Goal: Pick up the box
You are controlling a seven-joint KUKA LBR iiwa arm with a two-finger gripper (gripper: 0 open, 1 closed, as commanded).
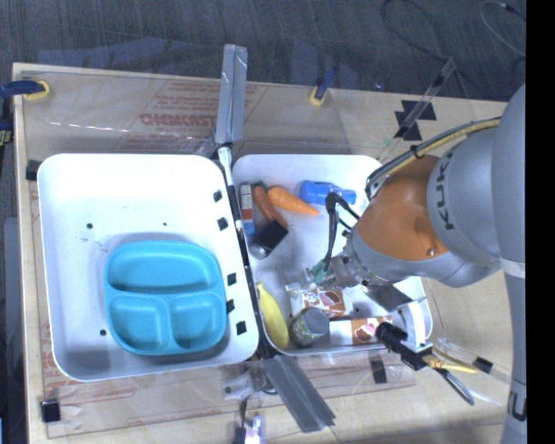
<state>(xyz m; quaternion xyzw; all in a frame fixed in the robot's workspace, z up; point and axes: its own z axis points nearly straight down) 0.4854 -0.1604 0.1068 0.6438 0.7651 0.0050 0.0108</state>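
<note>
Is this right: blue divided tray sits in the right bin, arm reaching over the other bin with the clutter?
Not quite. The camera view shows the blue divided tray in the left bin, not the right one. The rest holds: the arm reaches over the right bin, where the clutter lies.

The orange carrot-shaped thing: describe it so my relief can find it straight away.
Start at the right-hand shallow white bin and go to its far end. The orange carrot-shaped thing lies slanted there, just left of a blue object. It is the one tapered, all-orange piece among its neighbours.
</note>
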